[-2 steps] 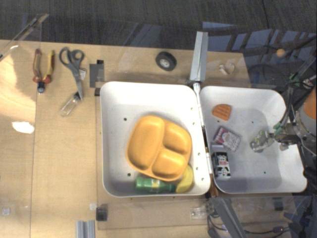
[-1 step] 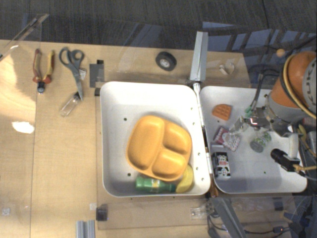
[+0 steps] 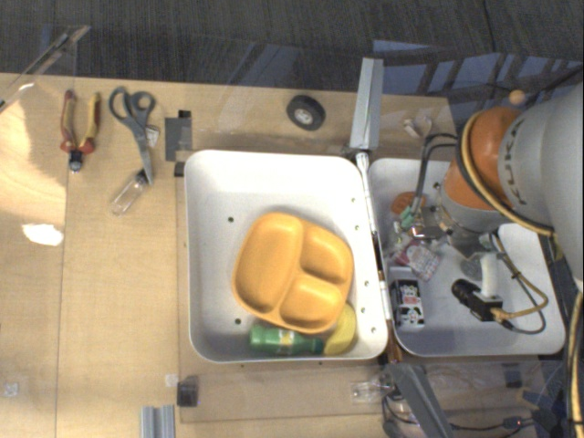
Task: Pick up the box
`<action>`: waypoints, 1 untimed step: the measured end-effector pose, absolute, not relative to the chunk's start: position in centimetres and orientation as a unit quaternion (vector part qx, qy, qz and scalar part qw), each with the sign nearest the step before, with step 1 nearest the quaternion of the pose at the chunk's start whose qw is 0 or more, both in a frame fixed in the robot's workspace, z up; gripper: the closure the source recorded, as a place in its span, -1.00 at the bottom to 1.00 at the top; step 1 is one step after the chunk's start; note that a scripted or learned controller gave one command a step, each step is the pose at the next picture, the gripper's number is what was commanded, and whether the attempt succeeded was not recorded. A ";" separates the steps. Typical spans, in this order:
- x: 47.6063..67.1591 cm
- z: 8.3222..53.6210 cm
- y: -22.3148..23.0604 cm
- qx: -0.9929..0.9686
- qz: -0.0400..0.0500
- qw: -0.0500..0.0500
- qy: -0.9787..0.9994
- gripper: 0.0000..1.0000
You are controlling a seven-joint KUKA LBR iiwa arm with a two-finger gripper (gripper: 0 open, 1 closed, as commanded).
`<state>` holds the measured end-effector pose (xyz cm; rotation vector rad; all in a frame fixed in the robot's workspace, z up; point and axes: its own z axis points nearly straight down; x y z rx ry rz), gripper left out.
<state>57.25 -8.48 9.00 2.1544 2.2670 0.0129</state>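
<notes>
A small black-and-white box [image 3: 408, 302] lies flat in the right bin [image 3: 529, 336], near its front left corner. My gripper [image 3: 453, 234] hangs under the grey and orange wrist over the middle of that bin, behind and to the right of the box and apart from it. The wrist hides most of the gripper. A crumpled clear wrapper [image 3: 422, 259] lies between the gripper and the box.
An orange object [image 3: 404, 203] sits at the right bin's back left. The left bin [image 3: 210, 245] holds a yellow divided plate [image 3: 294, 270], a green can [image 3: 281, 338] and a yellow item [image 3: 342, 331]. Scissors [image 3: 137, 121], pliers [image 3: 78, 126] and a tape roll [image 3: 306, 112] lie on the bench.
</notes>
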 end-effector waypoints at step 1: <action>57.5 10.2 -8.4 0.688 0.006 0.010 0.726 1.00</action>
